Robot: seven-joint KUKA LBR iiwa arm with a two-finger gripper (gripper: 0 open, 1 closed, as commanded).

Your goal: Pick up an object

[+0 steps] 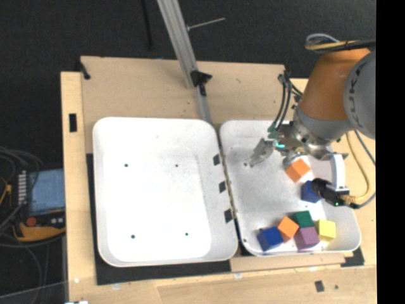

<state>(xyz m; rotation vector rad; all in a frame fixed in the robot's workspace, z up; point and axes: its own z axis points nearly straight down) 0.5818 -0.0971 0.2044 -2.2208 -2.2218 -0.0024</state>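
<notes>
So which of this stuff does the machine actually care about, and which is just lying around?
Part of the job:
end effector
orange block
blue block
purple block
yellow block
right bin

Just lying about:
left bin
metal pole
handheld controller

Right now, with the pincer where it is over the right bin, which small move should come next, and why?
Probably a short shift toward the orange block, then down. The pincer hangs above bare bin floor in the right bin, with no block between its fingers, and that orange block looks like the nearest one.
</notes>
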